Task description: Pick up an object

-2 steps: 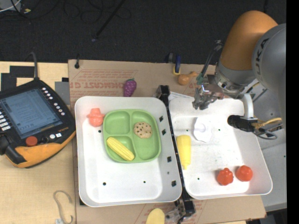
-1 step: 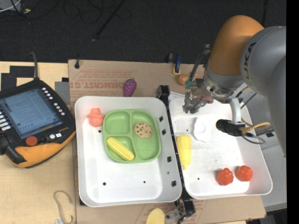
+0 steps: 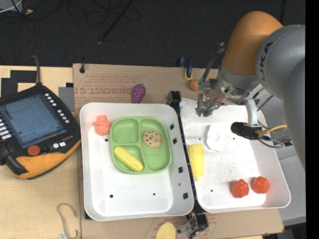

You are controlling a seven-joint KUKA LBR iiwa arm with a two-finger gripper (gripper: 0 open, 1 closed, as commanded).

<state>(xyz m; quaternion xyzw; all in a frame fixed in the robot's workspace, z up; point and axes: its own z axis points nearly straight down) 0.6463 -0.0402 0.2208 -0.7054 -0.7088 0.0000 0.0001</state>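
Camera view. The grey arm with its orange band reached in from the right, and its hand [image 3: 203,111] hung over the far left corner of the right shallow white bin [image 3: 279,183]. The dark fingers pointed down at the bin's rim region; whether they stood apart or together could not be told, and nothing was visible between them.

Right bin contents: a yellow squeeze-bottle-shaped toy [image 3: 196,161] lying along the left wall, a flat white round object [image 3: 215,138] near the middle, just below the hand, and two red tomato-like toys [image 3: 240,188] [image 3: 260,184] side by side near the front right corner.

The left shallow white bin [image 3: 94,193] held a green divided plastic plate [image 3: 164,156] carrying a yellow toy corn cob [image 3: 128,158] in one compartment and a chocolate-chip cookie toy [image 3: 152,138] in another. A pink toy figure [image 3: 101,125] lay beside the plate at the bin's far left.

On the desk [image 3: 30,203]: a teach pendant with orange casing [image 3: 30,128] at left, a purple grape-like toy [image 3: 138,92] beyond the bins.

Judgement: no object lifted yet. Candidates all rested in the bins; nearest to the hand was the white round object. Descent, closure and lift remained to be done.
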